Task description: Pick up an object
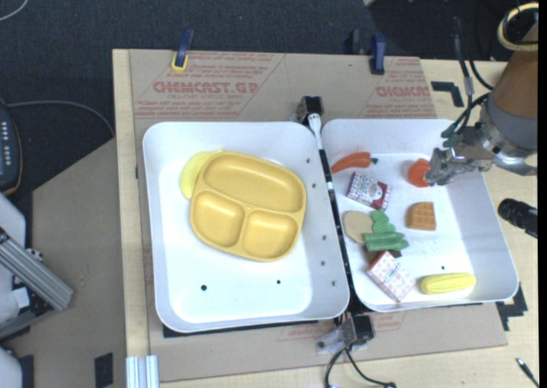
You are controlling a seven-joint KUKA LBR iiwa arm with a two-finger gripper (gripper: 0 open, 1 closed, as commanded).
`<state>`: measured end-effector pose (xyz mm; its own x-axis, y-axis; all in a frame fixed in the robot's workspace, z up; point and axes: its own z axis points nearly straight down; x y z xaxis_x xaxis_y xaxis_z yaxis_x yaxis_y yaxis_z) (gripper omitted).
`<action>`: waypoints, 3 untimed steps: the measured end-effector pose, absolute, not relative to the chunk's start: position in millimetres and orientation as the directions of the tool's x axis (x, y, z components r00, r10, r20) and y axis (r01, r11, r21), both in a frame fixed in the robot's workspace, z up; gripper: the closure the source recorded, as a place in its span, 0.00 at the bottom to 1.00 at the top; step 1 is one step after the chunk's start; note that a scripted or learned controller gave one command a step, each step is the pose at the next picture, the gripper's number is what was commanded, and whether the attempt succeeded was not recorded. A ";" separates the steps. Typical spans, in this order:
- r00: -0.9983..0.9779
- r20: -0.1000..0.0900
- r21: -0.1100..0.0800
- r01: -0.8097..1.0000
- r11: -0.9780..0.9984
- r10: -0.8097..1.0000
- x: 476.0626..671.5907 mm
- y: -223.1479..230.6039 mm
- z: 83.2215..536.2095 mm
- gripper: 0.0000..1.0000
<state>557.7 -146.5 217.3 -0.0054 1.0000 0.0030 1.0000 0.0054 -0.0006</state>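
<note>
Nearest the lens, along the front of the right bin (504,279), lie a small red-and-white carton (390,276) and a yellow corn cob (445,284), both well below and left of the gripper (442,169). Far to the left of the fingers sits the left bin (162,232), bearing a yellow divided tray (248,206) with a yellow piece (193,171) tucked under its far-left edge. Moving rightward into the right bin: an orange-red carrot-like toy (353,161), a red-and-white packet (367,191), a beige oval piece (355,225), a green tree-shaped toy (384,235), and a brown waffle-like square (420,216) just below the fingers. Closest of all is a round red toy (417,173), touching or just beside the fingertips on their left. Whether the fingers are spread, closed, or clamped on it cannot be told from this slant; the wrist hides the gap. By this evidence the task looks unfinished: every object rests on the bin floor, none visibly lifted. What is left, it seems, is a secure grasp, probably on the red toy, and then the raise.
</note>
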 end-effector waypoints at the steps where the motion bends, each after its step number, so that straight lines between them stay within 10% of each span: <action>1: -0.007 0.004 -0.001 1.000 0.007 1.000 556.9 -90.6 224.1 1.00; 3: -0.007 0.003 0.002 1.000 0.007 1.000 577.4 27.3 219.2 1.00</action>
